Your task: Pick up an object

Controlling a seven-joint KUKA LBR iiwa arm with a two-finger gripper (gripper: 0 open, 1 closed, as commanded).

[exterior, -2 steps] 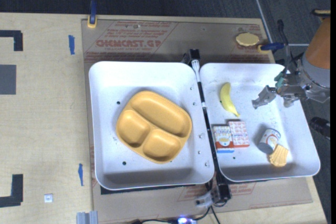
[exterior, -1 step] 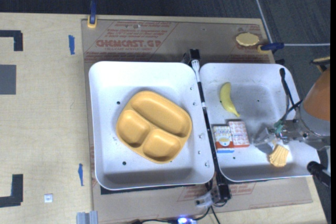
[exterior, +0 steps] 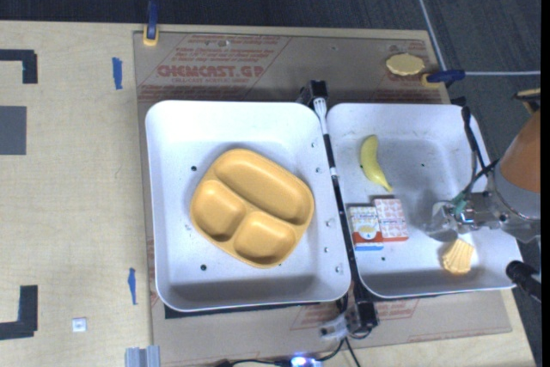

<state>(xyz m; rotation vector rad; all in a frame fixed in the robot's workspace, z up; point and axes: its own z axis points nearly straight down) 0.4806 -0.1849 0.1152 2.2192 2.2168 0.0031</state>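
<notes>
- Low at the right side of the right bin, the gripper reaches in from the right; whether it is clenched or released cannot be told at this size.
- Behind it, the grey arm leads off the right edge, with its orange band showing above.
- Just below the gripper, a small tan ridged piece lies on the bin floor, near it but not visibly held.
- Left of the gripper, a small printed carton lies flat near the bin's left wall.
- Above the carton, a banana lies lengthwise, well apart from the gripper.
- Further left, the left bin holds a large yellow tray with three compartments.
- Beyond the bins, a round tan disc sits on the brown board near its far right corner.
</notes>
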